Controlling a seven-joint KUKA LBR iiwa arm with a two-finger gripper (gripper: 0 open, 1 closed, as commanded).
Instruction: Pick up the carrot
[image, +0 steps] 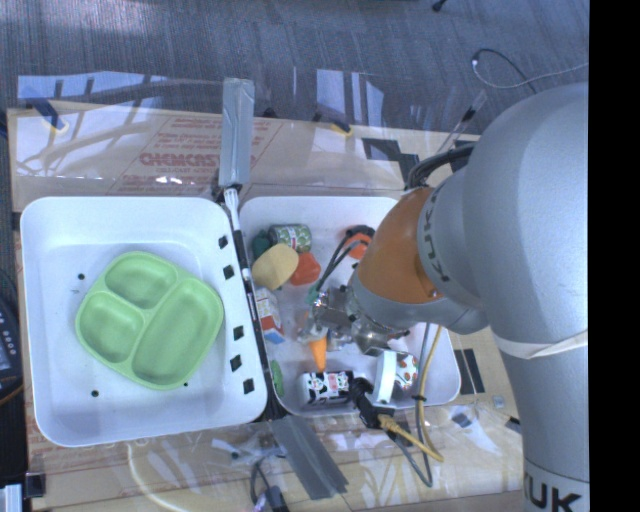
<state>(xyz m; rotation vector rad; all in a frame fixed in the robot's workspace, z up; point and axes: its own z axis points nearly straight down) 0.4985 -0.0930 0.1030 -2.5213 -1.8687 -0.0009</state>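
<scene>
Two white bins sit edge to edge; right bin (440, 385) is crowded, fingers (322, 322) just above the carrot (318, 352), their spread unclear.

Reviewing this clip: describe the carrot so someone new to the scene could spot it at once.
Look in the right bin, just below the gripper. The carrot is the small orange piece there, above the black-and-white carton. It is narrower and paler orange than the red-orange piece by the yellow lump.
</scene>
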